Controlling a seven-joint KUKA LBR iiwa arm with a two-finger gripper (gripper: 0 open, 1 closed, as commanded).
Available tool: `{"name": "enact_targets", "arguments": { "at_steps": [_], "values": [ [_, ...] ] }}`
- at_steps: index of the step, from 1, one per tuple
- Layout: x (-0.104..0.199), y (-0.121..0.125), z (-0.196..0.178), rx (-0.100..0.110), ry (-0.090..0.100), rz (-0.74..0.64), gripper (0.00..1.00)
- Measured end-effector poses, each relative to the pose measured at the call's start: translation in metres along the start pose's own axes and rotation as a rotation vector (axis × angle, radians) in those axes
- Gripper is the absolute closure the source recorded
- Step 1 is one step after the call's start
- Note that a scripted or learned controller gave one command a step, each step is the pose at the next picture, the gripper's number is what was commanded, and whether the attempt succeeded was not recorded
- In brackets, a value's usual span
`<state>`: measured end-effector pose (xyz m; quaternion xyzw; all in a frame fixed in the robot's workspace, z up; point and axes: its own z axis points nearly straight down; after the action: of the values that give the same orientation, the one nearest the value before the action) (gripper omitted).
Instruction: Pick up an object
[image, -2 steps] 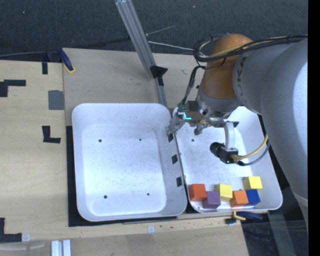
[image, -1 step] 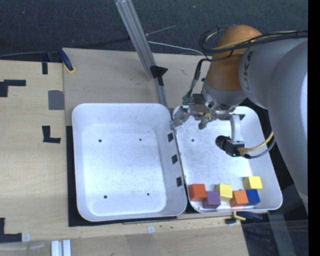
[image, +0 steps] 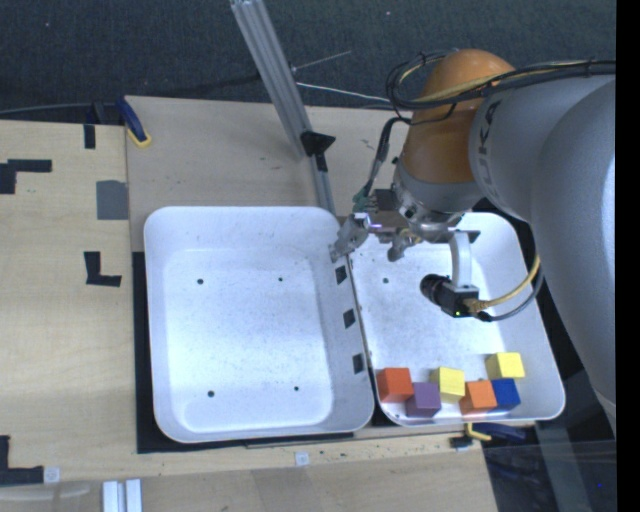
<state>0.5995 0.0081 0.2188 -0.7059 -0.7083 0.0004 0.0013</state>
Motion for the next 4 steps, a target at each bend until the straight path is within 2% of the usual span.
{"name": "enact_targets", "arguments": {
  "at_steps": [1,2,3,4],
  "values": [
    [-0.001,0.0,0.0,0.0,-0.001,0.001,0.0],
    [0.05,-0.023,0.003,0.002,0.0,-0.002,0.0],
    [0.039,0.015,0.029,-0.001,-0.004,0.002,0.0],
    [0.04,0.026,-0.058,-0.01,-0.001,0.001,0.0]
  ]
}}
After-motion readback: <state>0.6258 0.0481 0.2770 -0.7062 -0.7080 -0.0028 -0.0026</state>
